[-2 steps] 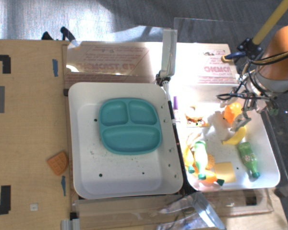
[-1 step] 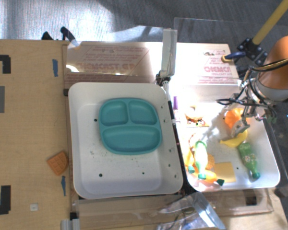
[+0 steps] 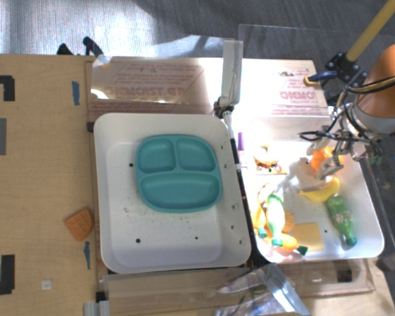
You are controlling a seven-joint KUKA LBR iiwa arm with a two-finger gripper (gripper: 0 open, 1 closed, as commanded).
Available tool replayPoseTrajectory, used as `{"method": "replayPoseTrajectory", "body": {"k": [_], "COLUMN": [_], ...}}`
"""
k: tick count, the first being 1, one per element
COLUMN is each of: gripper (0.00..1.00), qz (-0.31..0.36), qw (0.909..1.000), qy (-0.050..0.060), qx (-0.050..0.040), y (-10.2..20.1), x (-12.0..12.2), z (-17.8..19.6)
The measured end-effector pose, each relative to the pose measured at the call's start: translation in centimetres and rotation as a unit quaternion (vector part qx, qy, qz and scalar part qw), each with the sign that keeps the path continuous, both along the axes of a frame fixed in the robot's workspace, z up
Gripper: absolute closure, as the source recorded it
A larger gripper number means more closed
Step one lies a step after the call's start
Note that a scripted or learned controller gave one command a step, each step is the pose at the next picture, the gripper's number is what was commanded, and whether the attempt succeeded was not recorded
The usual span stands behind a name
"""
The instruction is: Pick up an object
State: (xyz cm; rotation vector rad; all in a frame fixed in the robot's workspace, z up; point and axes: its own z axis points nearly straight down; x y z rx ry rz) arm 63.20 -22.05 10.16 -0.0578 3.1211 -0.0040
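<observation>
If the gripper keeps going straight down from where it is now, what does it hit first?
Most likely the banana, which lies just below the gripper in the right bin, with an orange piece right beside it. Depth is hard to judge from this slanted view.

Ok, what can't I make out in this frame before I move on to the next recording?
- The hand: glare and tangled cables blur it, so its state and any hold are unclear.
- The toy pile in the right bin: overlapping, too small to name.
- The arm: cut off by the right edge.
- The labels behind the bins: washed out by glare.
</observation>
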Motion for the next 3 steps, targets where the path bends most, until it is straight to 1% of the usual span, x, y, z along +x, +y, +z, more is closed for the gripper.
{"method": "replayPoseTrajectory", "body": {"k": [1,2,3], "gripper": [1.00,1.00,1.00], "qz": [-0.035,0.056,0.024], "qw": [0.9994,0.9984,0.9997], "qy": [-0.002,0.004,0.000], "qx": [0.0007,-0.0003,-0.0002], "y": [8.3,7.5,10.4], "x": [-5.1,-6.1,-1.9], "z": [13.5,-0.3,15.3]}}
